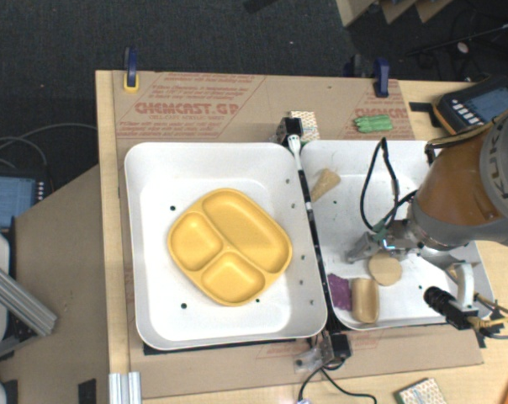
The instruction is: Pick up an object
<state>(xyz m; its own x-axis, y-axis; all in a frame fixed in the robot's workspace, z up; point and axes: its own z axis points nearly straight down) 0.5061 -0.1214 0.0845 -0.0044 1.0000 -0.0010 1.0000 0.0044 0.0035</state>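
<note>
Tan cylinder (365,300) and purple piece (340,290) laid at right bin's (348,171) front edge, gripper (380,249) lowered beside round tan disc (385,269), finger state not discernible, arm bent in from right.

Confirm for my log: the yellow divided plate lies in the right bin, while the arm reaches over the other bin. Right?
Not quite. The camera view shows the yellow divided plate in the left bin; the arm reaches over the right bin.

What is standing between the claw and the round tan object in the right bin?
Nothing visible. The claw sits directly above the round tan object, at its upper edge. The tan block and the purple piece lie lower down, off that path.
</note>
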